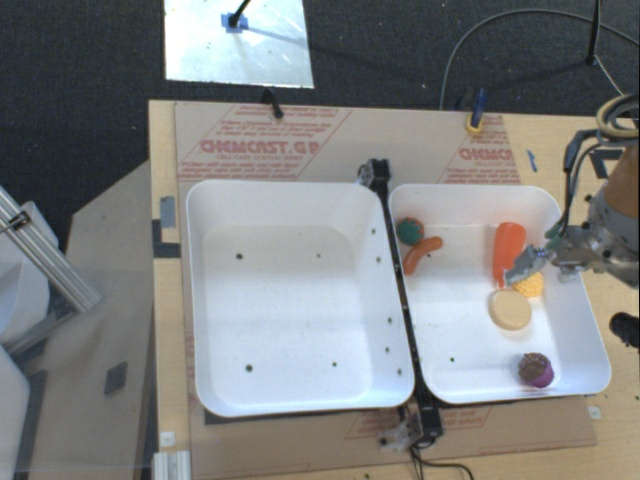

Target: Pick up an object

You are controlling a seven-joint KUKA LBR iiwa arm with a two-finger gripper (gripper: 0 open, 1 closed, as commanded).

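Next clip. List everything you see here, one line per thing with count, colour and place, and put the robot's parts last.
bins: 2, white, side by side on the bench
carrot-shaped toy: 1, orange, upper part of right bin
yellow piece: 1, yellow, right bin, just below the carrot-shaped toy, at the gripper tip
round disc: 1, cream, right bin, below the yellow piece
purple object: 1, purple and brown, right bin's near right corner
green ball: 1, dark green, right bin's upper left
sausage-shaped toy: 1, orange-red, just below the green ball
metal sheet: 1, silvery, on the dark floor beyond the bench
gripper: 1, grey, over the right bin's right side, reaching from the right
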